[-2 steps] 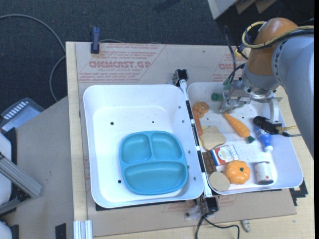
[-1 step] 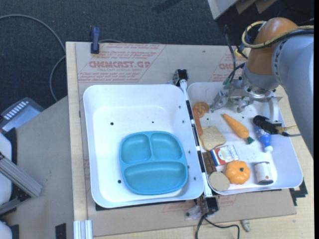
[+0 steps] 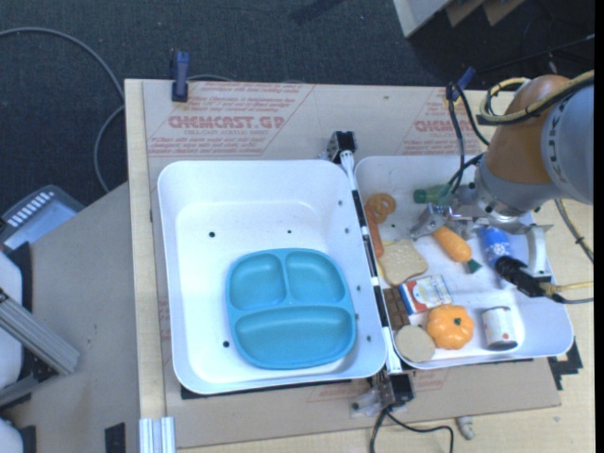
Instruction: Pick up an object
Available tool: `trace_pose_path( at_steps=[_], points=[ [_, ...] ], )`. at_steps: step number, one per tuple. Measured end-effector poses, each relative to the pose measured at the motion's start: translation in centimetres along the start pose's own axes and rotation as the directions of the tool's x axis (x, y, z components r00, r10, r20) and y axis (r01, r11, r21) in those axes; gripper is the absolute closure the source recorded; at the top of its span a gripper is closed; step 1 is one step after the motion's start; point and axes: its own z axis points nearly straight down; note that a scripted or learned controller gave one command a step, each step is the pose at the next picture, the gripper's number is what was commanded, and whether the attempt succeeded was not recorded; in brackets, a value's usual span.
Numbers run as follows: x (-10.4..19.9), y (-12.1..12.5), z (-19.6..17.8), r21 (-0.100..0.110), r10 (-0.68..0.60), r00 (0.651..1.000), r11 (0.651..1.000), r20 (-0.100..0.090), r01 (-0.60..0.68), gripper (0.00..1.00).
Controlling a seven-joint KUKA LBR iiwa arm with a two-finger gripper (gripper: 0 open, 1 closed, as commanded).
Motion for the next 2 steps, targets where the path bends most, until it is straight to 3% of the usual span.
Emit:
trace_pose_path(
  at_steps=[1, 2],
  points=[
    [0.1, 0.1, -1.0, -0.002, 0.000, 1.000, 1.000, 0.000, 0.000, 1.00],
    [7.6, 4.6, -10.2, -0.004, -0.003, 1.000, 1.000, -0.002, 0.002, 1.00]
  ],
)
